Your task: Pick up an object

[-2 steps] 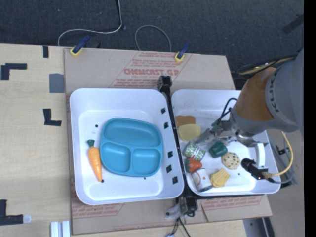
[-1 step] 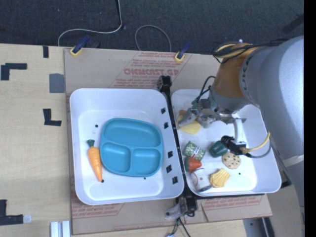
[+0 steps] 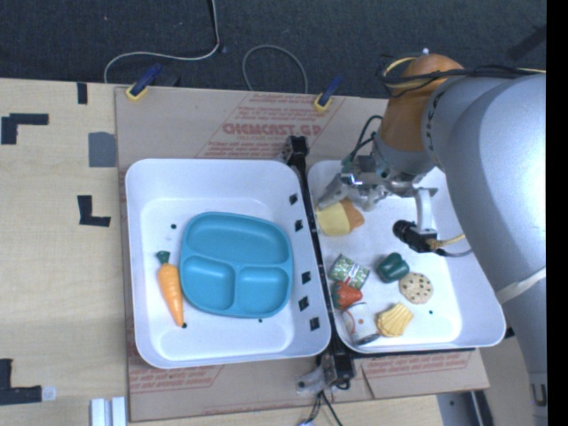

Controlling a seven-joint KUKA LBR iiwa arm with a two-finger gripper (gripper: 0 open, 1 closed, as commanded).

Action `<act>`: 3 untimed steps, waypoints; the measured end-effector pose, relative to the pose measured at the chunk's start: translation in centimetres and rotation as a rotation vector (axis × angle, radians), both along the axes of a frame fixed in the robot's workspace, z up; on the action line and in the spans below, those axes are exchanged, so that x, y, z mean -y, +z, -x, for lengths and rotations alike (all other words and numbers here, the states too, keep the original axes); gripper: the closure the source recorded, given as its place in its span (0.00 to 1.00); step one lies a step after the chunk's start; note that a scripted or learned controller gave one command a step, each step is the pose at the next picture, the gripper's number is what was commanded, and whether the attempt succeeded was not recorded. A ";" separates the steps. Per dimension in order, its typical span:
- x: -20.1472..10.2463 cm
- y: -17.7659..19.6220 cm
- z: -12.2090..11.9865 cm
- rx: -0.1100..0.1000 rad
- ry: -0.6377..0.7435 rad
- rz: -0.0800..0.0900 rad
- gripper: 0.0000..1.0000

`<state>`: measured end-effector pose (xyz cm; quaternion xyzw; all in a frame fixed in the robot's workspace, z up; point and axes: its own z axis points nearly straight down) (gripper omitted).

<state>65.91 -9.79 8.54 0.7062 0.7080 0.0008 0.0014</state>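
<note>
Crowding the hand: cheese wedge, green packet

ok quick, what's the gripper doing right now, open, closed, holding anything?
Gripper: over the right bin, just above the yellow block; open or closed cannot be told, and no object is visibly held.

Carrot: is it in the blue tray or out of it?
Out. The carrot lies on the left bin's floor, beside the blue tray's left edge.

A robotics lab: a table with black marker shapes, two white bins clamped on cardboard, loose cables, toy food.
</note>
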 end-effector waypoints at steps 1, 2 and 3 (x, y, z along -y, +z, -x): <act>0.1 1.6 -0.2 0.008 0.000 0.002 1.00; -5.3 10.4 4.2 -0.001 0.003 -0.003 1.00; -5.0 9.9 4.1 -0.004 -0.001 -0.001 0.00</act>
